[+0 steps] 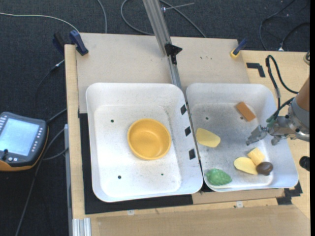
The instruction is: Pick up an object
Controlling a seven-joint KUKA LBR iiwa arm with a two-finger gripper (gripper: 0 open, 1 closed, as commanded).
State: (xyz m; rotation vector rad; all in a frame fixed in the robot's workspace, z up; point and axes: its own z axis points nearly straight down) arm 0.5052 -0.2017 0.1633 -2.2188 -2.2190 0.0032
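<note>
The right bin point(224, 93) holds several small objects. An orange block point(245, 110) lies near its far right side and a pale yellow piece point(207, 137) sits at its left. A green lump point(217, 176) rests at the front rim. A yellow wedge point(245, 165), a yellow chunk point(256, 156) and a brown ball point(265, 168) cluster at the front right. My gripper point(262, 138) hangs open over the bin's right side, just above that cluster and below the orange block, with nothing between its fingers.
A yellow bowl point(149, 138) stands in the middle of the left bin point(106, 102). A metal pole point(162, 31) slants down to the gap between the bins. A teach pendant point(19, 140) lies off the bench at the left.
</note>
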